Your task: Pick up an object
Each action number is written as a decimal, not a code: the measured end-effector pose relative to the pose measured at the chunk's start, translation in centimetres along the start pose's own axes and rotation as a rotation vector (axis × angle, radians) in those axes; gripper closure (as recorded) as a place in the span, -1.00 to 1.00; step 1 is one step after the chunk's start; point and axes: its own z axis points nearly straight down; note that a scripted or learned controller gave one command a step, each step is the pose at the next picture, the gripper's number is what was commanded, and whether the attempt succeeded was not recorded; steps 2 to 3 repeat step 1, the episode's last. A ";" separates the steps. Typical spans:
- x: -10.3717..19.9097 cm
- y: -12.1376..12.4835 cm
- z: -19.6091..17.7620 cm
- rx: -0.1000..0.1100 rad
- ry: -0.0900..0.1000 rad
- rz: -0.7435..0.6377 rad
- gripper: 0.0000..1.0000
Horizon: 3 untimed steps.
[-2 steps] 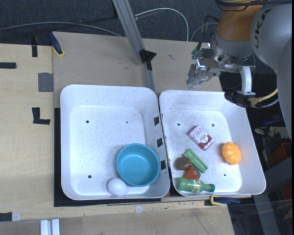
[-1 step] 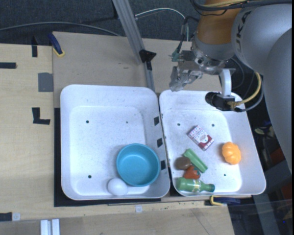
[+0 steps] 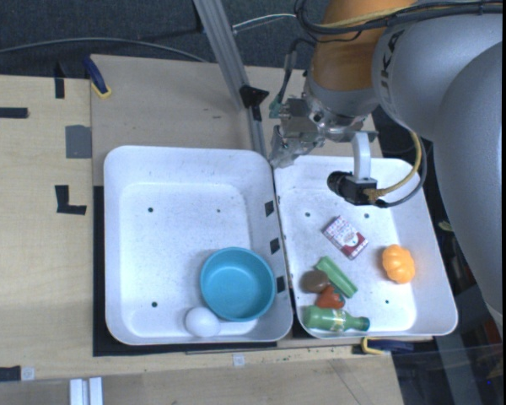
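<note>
From my seat I see the arm point(image 3: 422, 66) reaching in from the right, its orange band high over the top edge of the right bin point(image 3: 422, 315). The gripper point(image 3: 287, 146) hangs at that bin's upper left corner, just above the rim where the two bins meet. It is small and partly blurred against the metal post point(image 3: 223, 45) behind it, so I cannot tell how it is set, and I see nothing in its grasp.

The things to pick lie lower in the right bin, well apart from the gripper. A small red and white packet point(image 3: 345, 236) lies near the middle. An orange fruit-like toy point(image 3: 398, 262) sits towards the right wall. Lower left there is a cluster: a green stick-shaped piece point(image 3: 337, 277) lying at a slant, a brown lump point(image 3: 310, 282) just beside its left, a red piece point(image 3: 329, 298) below it, and a green bottle point(image 3: 333, 319) lying on its side by the front wall.

In the left bin point(image 3: 135, 226) a blue bowl point(image 3: 237, 283) stands upright near the front right corner, with a white ball point(image 3: 202, 321) touching its lower left side.

The bench point(image 3: 34, 251) is pale wood with dark tape marks.
</note>
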 end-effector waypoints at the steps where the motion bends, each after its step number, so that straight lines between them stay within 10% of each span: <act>1: 5.6 -2.1 0.0 0.000 0.000 -0.002 1.00; 3: 5.6 -2.1 0.0 0.000 0.000 -0.002 1.00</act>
